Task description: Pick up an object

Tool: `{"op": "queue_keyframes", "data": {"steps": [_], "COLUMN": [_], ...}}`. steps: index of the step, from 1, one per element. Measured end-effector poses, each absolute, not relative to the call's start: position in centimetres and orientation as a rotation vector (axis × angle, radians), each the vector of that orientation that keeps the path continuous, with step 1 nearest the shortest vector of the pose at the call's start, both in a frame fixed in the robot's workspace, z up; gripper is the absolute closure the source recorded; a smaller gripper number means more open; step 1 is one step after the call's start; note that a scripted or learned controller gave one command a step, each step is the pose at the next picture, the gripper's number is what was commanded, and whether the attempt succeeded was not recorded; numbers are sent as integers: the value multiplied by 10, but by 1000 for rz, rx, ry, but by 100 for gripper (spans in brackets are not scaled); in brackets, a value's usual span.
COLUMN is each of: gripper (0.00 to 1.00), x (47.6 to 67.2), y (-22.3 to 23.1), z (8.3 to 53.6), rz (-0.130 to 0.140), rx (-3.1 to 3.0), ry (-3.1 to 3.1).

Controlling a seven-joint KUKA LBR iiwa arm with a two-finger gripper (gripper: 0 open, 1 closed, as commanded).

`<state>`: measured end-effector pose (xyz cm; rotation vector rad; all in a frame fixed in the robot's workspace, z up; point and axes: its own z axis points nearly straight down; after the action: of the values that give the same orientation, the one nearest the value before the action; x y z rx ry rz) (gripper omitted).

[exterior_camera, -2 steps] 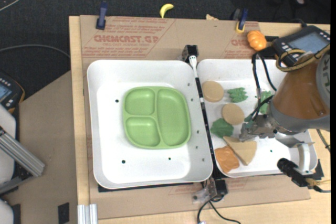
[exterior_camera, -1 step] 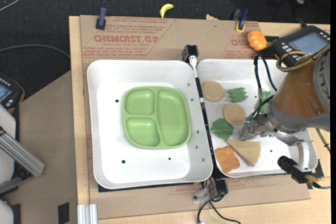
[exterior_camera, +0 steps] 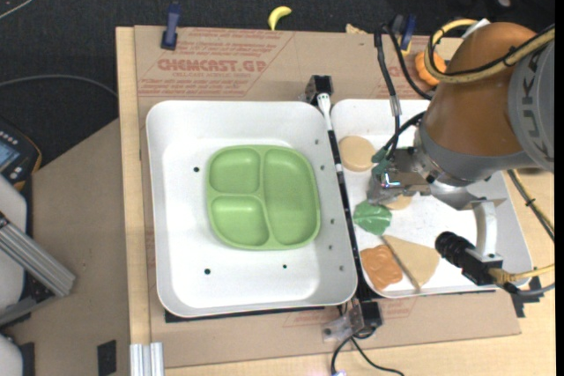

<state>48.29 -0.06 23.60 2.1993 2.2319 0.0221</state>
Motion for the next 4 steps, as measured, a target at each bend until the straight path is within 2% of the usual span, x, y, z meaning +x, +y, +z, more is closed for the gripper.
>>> {"op": "queue_keyframes", "data": {"steps": [1, 2, 3, 4], "gripper": [100, 100, 100, 100], "x": [479, 481, 480, 479], "y": [53, 99, 96, 119], "z": [233, 379, 382, 292], "rz": [4, 27, 2, -14], "rx": [2214, 2207, 2218, 2225], "ry": [2230, 2225, 2221, 2227]}}
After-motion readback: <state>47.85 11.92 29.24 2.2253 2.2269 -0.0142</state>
